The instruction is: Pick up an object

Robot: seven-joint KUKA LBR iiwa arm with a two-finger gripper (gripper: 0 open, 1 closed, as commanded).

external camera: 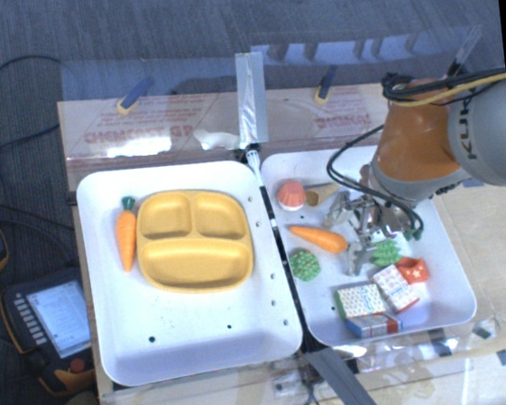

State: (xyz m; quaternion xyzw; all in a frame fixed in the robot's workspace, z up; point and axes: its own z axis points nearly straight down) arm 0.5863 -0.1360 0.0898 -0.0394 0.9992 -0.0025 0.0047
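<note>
Beside claw [364, 246], carrot [318, 237]

You have two white bins [115, 349] side by side, and two toy carrots: one [127, 239] far left of the jaws, one [319, 238] just left of them. Count one yellow divided tray [194, 240], one pink ball [290, 195], one green ball [304, 265], and three small boxes [383, 296] just below the jaws.

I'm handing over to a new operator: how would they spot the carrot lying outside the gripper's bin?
Look at the left white bin, which holds a yellow divided tray. The carrot lies upright along the tray's left side. Unlike the carrot in the right bin, it has a green top.
</note>
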